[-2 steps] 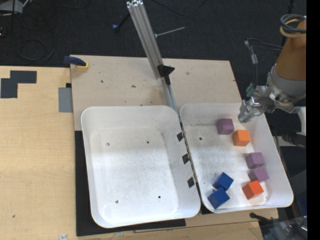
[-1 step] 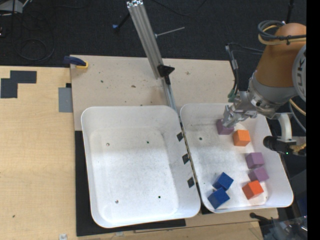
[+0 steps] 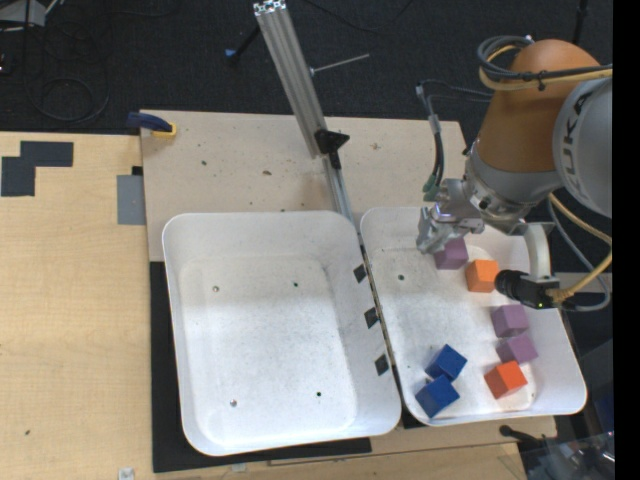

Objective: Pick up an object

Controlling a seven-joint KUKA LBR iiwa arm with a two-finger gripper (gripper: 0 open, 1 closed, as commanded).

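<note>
So the setup is a light wooden bench (image 3: 70, 298) with dark floor and cables behind it, and two shallow white bins sitting side by side on top. The left bin (image 3: 200, 258) has just specks on its floor. The right bin (image 3: 400, 298) has all the blocks in it.

The arm (image 3: 535, 118) comes in from the right, orange band above the wrist, and the gripper (image 3: 442, 236) is down over the far part of the right bin. Right at its tips there's a purple block (image 3: 452, 255), sitting just below and touching or nearly touching the fingers as seen from this angle. Honestly I can't tell if the fingers are spread or closed, the metal parts blur together, and I can't say the block is actually between them.

Just beside that purple block, to the right, is an orange block (image 3: 482, 275). Further toward the near side there are two more purple blocks (image 3: 510, 320) stacked close together, one right next to the other (image 3: 518, 348), and an orange-red block (image 3: 506, 379) near the front edge. Two blue blocks (image 3: 447, 362) sit touching each other, the second one (image 3: 437, 396) closer to the front rim.

A slanted aluminium rail (image 3: 295, 78) sticks up behind the bins.
</note>
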